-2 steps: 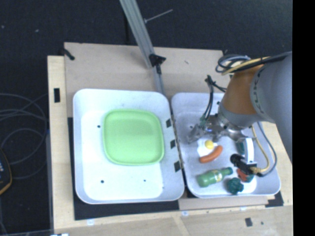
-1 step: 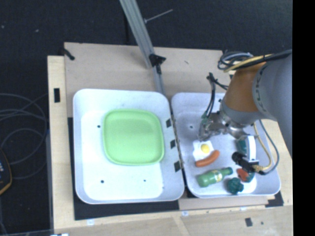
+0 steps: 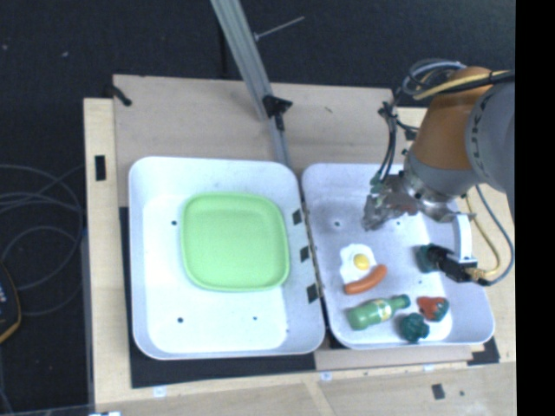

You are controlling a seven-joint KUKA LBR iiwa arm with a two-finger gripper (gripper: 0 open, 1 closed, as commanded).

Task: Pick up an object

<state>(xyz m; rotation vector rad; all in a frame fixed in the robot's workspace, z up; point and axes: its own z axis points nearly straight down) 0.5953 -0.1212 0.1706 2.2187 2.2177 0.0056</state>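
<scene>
The gripper [image 3: 375, 213] hung over the upper part of the right bin [image 3: 334, 185], fingers pointed down at bare white floor, and nothing sat between them; whether they stood wide or narrow, the view could not settle, so call it unknown. Down toward the near edge lay the pickings: a toy fried egg [image 3: 356, 259], and touching its lower side a toy sausage [image 3: 365, 280], long axis running from lower left up to the right. Below those, a green bottle [image 3: 375, 311] lay on its side, nearly level across the view, cap end to the right. Just beside it sat a small dark green piece [image 3: 413, 326] and a red piece [image 3: 433, 307], both too small to name surely. The egg and sausage looked like the nearest candidates, lying well apart from the fingertips, straight toward the viewer's bottom edge and a shade left. A grab at the sausage would likely want the fingers turned across that slanted axis. Over in the left bin [image 3: 156, 258], a green square plate [image 3: 235, 241] sat flat.
</scene>
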